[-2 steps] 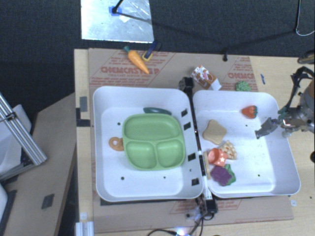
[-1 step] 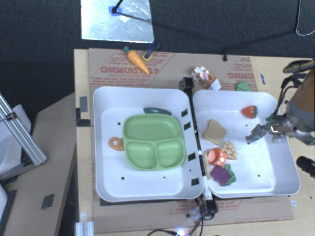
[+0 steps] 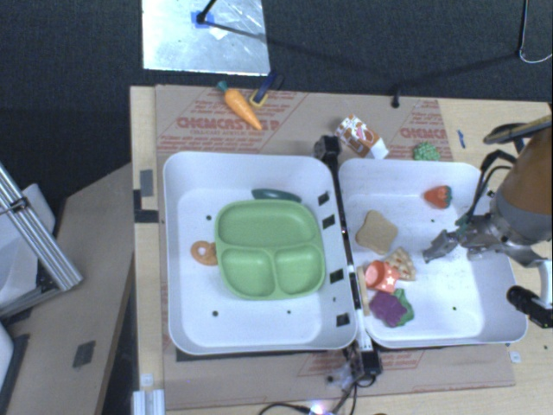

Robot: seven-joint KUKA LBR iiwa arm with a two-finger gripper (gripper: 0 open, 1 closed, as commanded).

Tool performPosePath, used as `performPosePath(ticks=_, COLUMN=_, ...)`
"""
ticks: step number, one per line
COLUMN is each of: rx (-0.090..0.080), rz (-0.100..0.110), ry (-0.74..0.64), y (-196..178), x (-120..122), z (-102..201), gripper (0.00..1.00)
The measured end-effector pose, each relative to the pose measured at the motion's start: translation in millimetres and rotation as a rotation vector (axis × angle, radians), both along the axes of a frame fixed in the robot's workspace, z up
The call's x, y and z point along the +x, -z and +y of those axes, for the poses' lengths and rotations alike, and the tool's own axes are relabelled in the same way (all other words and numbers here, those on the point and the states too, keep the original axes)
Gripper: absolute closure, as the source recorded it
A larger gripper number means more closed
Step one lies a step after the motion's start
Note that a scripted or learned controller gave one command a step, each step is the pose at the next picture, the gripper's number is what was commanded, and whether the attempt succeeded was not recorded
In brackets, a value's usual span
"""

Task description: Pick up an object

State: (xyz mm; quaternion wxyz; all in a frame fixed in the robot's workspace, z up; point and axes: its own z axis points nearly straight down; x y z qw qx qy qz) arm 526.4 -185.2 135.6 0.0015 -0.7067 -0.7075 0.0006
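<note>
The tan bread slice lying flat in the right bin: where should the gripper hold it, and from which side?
Probably from straight above, closing on the two side edges of the tan bread slice. It lies flat with bare floor of the right white bin around it, so the gripper has room there.

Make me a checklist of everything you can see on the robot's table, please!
Surface: bench bearing two white bins, left bin, right bin.
Job's things: bread slice, strawberry, purple grapes, waffle piece, red cup in right bin.
Clutter: green tray and pretzel in left bin; carrot, carton behind the bins.
Grippers: gripper low over right bin, holding nothing.
Cables: black cable.
Surroundings: silver sheet.
</note>
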Motion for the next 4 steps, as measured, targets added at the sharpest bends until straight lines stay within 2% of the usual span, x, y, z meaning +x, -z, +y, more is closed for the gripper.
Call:
performPosePath(ticks=1, rx=0.0, rz=-0.001, ry=-0.001, y=52, x=0, z=0, gripper=0.0)
performPosePath(ticks=2, rx=-0.002, rz=-0.006, ry=-0.001, y=39, x=1, z=0, gripper=1.0)
performPosePath(ticks=3, rx=-0.003, rz=-0.008, ry=-0.002, y=-5, x=2, z=-4, gripper=1.0)
performPosePath(ticks=4, rx=-0.004, rz=-0.01, ry=-0.002, y=-64, x=6, z=-14, gripper=1.0)
